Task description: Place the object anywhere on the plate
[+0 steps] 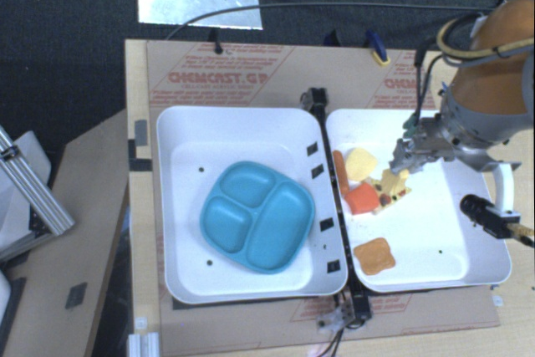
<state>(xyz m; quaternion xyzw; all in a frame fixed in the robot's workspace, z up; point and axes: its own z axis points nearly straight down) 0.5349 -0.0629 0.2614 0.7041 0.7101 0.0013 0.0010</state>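
Toy food sits in a tight cluster in the right bin (481,263): a pale yellow piece (361,164), an orange-red block (362,198) touching it from below, a thin orange stick (338,170) along the divider, and a small yellow-and-brown piece (393,188) right under the gripper (407,161). A tan waffle-like piece (374,255) lies apart, nearer the front. The blue plate (219,230), with three compartments, waits in the left bin (180,171).

Because the pieces crowd together, the gripper could likely nudge a neighbour aside, catch two at once, or pinch an edge that slips out over the divider.

Whether the gripper is spread or clamped, or grasping anything, cannot be told; the wrist covers the tips. Which piece is the target is also unclear, and the small piece's shape is too blurred to name.
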